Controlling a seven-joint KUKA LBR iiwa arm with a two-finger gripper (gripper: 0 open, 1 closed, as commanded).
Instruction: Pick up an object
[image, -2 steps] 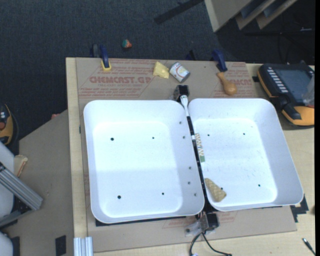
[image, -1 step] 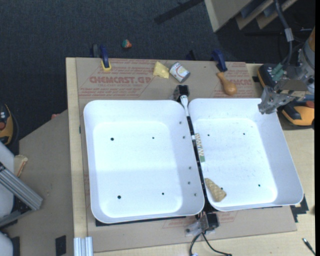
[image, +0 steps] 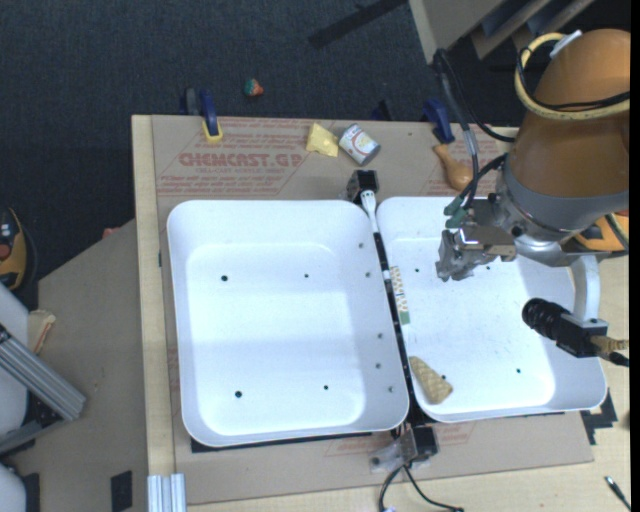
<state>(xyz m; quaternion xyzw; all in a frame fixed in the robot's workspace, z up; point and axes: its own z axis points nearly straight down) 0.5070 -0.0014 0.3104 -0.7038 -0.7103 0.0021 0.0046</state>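
Your target looks to be the small tan, rough-textured, wedge-shaped lump (image: 431, 379) lying in the right shallow white plastic bin (image: 560, 395), hard against that bin's near-left wall, just beside the ridge where the two bins meet. The two-finger metal gripper (image: 455, 265) hangs over the far half of the same bin, so the lump sits well apart from the jaws, toward the near edge and slightly to the left of them in the picture. Jaw state: cannot tell, the tips are a dark cluster from this angle and nothing is visibly between them. Handling guess: the lump reads as light and probably soft or spongy, with a matte surface, so slip is unlikely but it may squash or tip under a hard pinch. It is longer than wide and lies at a slant; you would want to close across its narrow width near the middle, not end to end. The main risk is the bin wall: the lump is so close that the finger on that side may land on the rim or the ridge rather than alongside it. A black cylindrical fitting (image: 556, 326) sits beside the jaws on the arm side; keep it off the bin.
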